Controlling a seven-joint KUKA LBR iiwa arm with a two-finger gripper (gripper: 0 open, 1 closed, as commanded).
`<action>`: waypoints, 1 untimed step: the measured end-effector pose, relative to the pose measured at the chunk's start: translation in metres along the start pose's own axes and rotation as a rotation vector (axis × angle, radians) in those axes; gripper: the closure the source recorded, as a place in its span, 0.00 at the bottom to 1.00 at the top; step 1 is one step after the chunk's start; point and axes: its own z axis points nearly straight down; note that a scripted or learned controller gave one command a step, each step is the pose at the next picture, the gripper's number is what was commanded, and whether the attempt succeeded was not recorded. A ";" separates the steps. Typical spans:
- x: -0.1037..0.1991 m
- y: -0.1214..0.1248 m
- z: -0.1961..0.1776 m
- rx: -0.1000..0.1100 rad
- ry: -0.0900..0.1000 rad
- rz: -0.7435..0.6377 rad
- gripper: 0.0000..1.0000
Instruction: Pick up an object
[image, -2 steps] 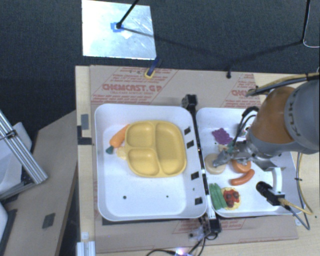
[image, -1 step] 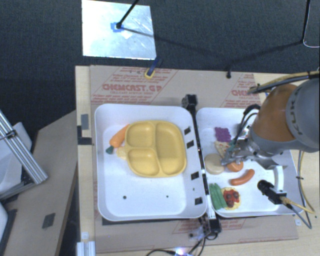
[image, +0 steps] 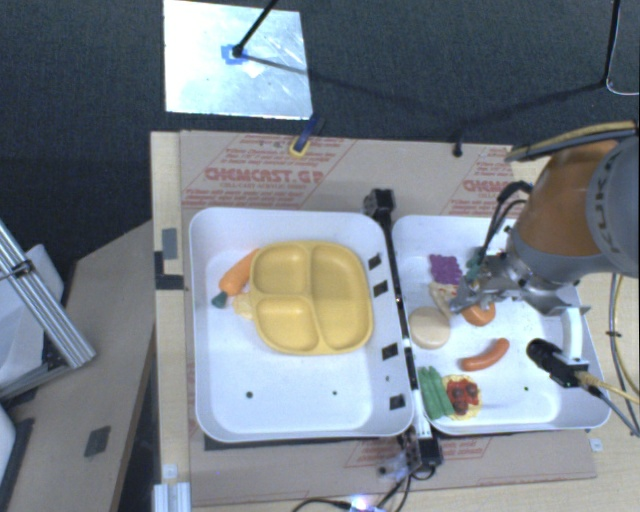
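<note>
arm (image: 585, 215): cut off by the right edge, so its upper part is out of sight
gripper (image: 468, 297): fingertips too small and dark against the clutter to tell their spacing
orange piece (image: 481, 314): partly covered by the gripper, shape unclear
pale food item (image: 443, 293): only an edge shows beside the gripper, identity unclear
carrot (image: 236, 274): lower side hidden under the rim of the yellow plate (image: 305, 297)
purple item (image: 445, 268): too blurred to tell what it is
pizza slice (image: 461, 394): toppings blurred, only red and yellow blotches
cardboard lettering (image: 265, 174): red print partly covered by the bins
metal frame (image: 35, 300): cut off by the left edge
</note>
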 end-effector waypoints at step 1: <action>-0.001 0.005 -0.043 0.001 0.000 0.000 1.00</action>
